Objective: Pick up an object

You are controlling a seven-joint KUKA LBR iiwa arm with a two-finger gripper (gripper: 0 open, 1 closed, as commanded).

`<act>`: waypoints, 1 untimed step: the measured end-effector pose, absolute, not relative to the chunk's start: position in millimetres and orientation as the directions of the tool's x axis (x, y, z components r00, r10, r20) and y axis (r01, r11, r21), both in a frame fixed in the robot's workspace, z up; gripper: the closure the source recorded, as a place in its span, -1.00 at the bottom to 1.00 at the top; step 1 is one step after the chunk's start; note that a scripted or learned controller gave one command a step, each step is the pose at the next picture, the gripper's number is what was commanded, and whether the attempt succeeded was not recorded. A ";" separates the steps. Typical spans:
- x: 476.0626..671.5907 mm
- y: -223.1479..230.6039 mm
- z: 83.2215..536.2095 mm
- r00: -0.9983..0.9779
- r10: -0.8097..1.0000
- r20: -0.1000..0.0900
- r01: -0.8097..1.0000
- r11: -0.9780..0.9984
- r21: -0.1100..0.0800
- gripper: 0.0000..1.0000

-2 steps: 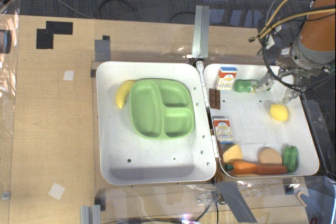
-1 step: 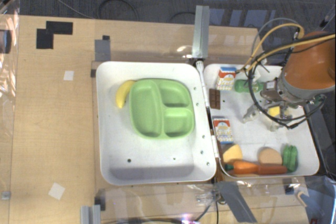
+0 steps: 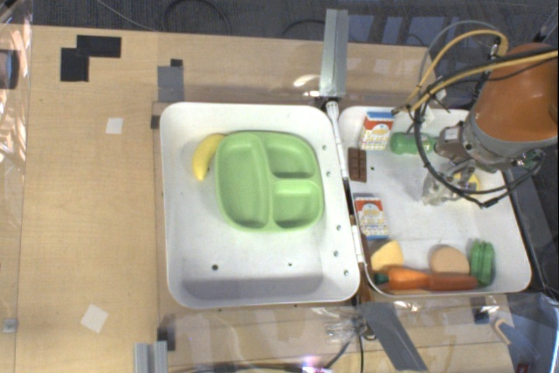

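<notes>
Right bin (image 3: 515, 271) — landmark for this entry. Carrot (image 3: 417, 279): lies flat along the bin's near wall, long axis running left to right, orange end toward the left corner, darker red end toward the right. Touching or just behind it: a yellow wedge (image 3: 387, 255) near the left end, a tan round piece (image 3: 449, 259) in the middle, a green ribbed piece (image 3: 481, 262) at the right end. Along the bin's left wall, far to near: small carton (image 3: 377, 130), brown bar (image 3: 357, 163), second carton (image 3: 372, 216). A green bottle-like item (image 3: 403, 143) lies beside the far carton.

Open floor — the bin's centre, between the cartons and the near row, is bare white.

Gripper (image 3: 443, 185): over the bin's centre right, under the orange band and cables; whether its fingers are spread or closed cannot be told.

Left bin (image 3: 188, 275): holds a green divided tray (image 3: 267, 180), with a banana (image 3: 204, 155) at the tray's far-left edge.
</notes>
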State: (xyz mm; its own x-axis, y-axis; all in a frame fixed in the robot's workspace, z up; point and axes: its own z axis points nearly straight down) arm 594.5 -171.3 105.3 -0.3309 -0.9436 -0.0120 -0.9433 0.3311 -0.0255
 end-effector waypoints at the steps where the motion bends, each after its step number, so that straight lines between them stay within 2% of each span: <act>1: 611.1 -118.8 241.0 -0.325 -0.946 -0.007 -0.945 0.325 -0.024 1.00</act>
State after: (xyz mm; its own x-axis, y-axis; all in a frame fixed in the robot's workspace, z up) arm 611.1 -118.8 241.0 -0.3249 -0.9457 -0.0069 -0.9454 0.3250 -0.0237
